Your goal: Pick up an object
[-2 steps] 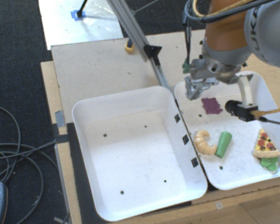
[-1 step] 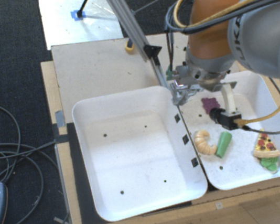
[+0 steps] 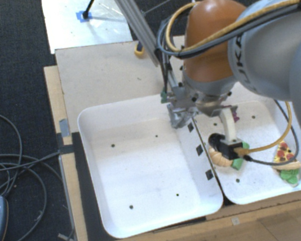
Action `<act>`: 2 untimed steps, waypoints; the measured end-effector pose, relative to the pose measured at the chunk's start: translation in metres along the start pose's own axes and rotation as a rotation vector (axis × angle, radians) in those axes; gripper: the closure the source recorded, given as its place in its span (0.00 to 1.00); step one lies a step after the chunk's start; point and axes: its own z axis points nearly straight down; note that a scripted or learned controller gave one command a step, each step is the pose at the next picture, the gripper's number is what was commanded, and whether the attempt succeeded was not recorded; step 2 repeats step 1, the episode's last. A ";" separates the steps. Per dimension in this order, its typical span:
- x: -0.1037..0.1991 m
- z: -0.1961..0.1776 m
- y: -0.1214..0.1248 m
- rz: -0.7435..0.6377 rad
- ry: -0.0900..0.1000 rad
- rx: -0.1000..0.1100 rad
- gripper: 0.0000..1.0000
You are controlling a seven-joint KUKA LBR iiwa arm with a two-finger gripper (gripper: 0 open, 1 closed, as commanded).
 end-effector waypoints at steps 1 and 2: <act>-0.004 0.000 0.001 0.008 -0.002 -0.002 0.00; -0.004 0.000 0.001 0.008 -0.002 -0.002 0.00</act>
